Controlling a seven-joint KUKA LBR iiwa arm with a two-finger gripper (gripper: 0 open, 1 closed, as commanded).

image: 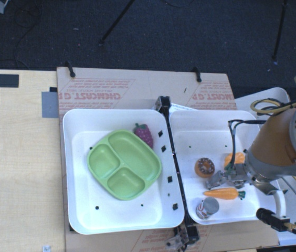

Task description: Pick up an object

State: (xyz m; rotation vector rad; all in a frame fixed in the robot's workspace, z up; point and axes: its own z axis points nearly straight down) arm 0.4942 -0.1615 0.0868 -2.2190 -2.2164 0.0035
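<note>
1. Carrot (222,193): one, orange with a green tip, lying flat on the floor of the right bin (200,127), just below the gripper (222,179).
2. Gripper: metal, low over the right bin floor, pointing toward the left of the view; whether its fingers are apart or together cannot be told, and nothing is seen between them.
3. Doughnut (204,167): one, brown with speckled icing, just left of the gripper and slightly above it in the view, near its tip.
4. Orange piece (238,158): one, partly hidden behind the arm (276,143); its shape cannot be made out.
5. Cup (208,208): one, small and grey-white with a red mark, near the front wall of the right bin, just below the carrot's blunt end.
6. Arm: grey with an orange band, reaching in from the right edge and covering the right part of the right bin.
7. Left bin (80,193): one, white, touching the right bin along a dark centre divider.
8. Green plate (124,164): one, three compartments, in the middle of the left bin.
9. Grapes (144,134): one purple bunch, touching the plate's upper right rim.
10. Right bin holds four objects; left bin holds two.
</note>
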